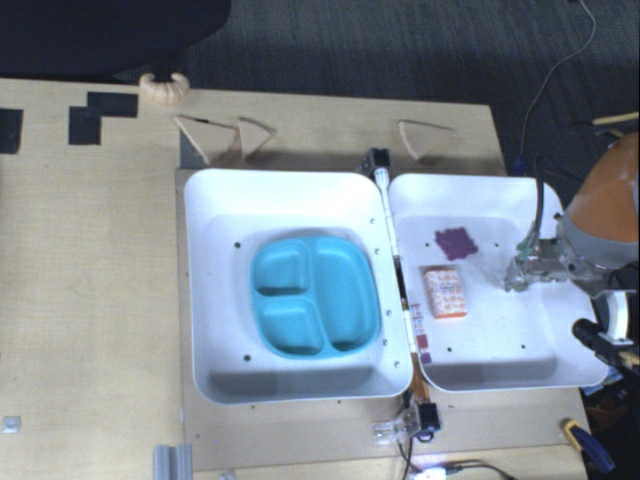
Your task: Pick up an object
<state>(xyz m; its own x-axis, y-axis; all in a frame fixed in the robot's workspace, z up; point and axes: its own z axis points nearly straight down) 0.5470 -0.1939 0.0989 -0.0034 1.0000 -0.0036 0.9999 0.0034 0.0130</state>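
1. The pincer (522, 271) hangs over the right bin (500, 363) near its right wall; whether it is released or clenched I cannot tell.
2. The small printed packet (445, 293) lies left of it, apart; dropping straight down would likely close on nothing.
3. The purple piece (455, 240) looks flat and could slip.
4. The blue tray (315, 293) sits in the left bin (215, 368).

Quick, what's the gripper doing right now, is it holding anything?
Gripper: over the right bin, beside the small printed packet; nothing visibly held, and open or shut cannot be told.
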